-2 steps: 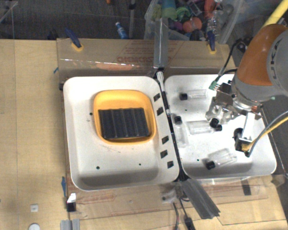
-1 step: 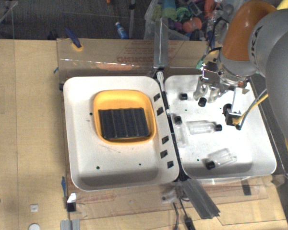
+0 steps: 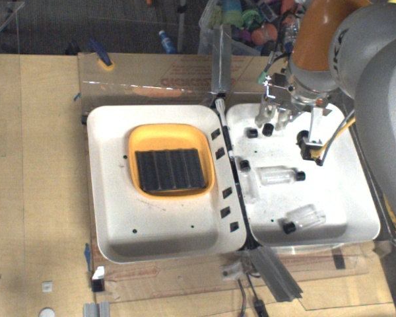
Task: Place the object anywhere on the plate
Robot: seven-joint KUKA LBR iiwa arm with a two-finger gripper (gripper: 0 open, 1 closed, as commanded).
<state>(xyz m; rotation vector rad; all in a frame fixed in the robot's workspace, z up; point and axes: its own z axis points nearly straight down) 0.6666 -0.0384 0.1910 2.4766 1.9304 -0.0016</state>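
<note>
Two-finger metal gripper [image 3: 272, 125] at twelve o'clock of right white bin [image 3: 356, 197], spread, clasping nothing. Clear plastic bottles with black caps [image 3: 280, 176] at centre; yellow rectangular plate [image 3: 170, 137] in left white bin [image 3: 112, 197].

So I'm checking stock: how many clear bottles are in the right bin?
2: one clear bottle mid-bin, another nearer the front edge. The arm may hide more.
</note>
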